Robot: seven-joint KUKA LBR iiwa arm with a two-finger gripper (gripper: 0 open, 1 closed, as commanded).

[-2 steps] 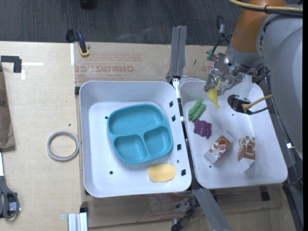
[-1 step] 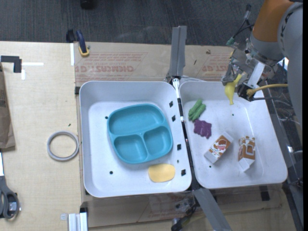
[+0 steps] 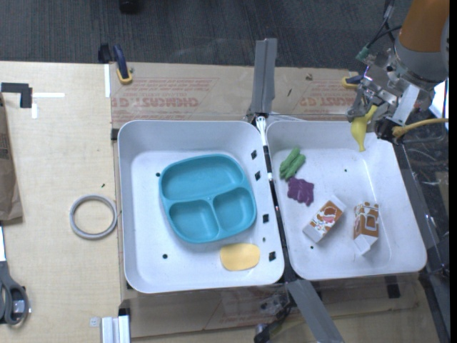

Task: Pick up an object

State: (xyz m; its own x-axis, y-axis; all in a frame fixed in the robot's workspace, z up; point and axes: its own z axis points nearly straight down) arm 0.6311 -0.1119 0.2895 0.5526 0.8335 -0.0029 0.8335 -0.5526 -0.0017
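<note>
The slim yellow banana-shaped toy (image 3: 358,133) hangs with its long axis upright over the far right corner of the right white bin (image 3: 400,213); the pincer (image 3: 367,110) sits directly above, clenched on its top end; lifted clear.

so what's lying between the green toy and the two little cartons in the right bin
In the camera view, a purple grape-shaped toy lies between the green toy and the nearer carton. The other carton sits further right.
</note>
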